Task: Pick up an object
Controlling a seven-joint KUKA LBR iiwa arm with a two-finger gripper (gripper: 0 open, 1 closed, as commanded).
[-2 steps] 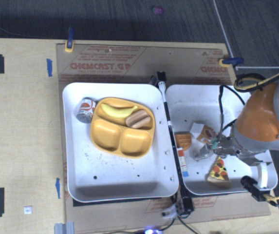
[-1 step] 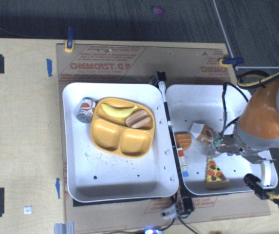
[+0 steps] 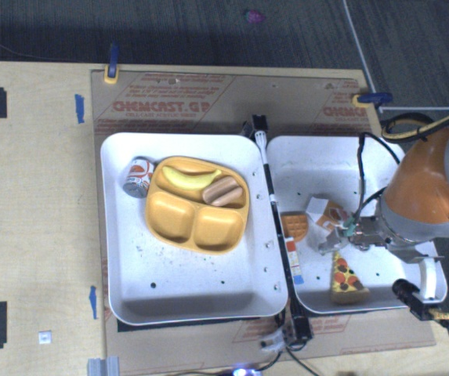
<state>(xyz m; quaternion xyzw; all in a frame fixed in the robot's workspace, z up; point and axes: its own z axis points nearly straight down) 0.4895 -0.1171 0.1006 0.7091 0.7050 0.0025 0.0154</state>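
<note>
My gripper (image 3: 338, 234) is down inside the right bin (image 3: 318, 157), reaching in from the right on the grey arm with its orange band (image 3: 426, 186). Just left of the gripper's tip lies a small white and orange packet (image 3: 324, 211), touching or nearly touching it. An orange box (image 3: 294, 225) lies further left by the bin's wall. A pizza slice toy (image 3: 345, 276) lies just below the gripper. The arm hides the right part of this bin.
The left bin (image 3: 193, 288) holds a yellow compartment tray (image 3: 173, 214) with a banana (image 3: 186, 178) and a hot dog (image 3: 224, 192) in it. A small can (image 3: 137, 177) lies beside the tray's left edge. A black clamp (image 3: 258, 125) sits between the bins.
</note>
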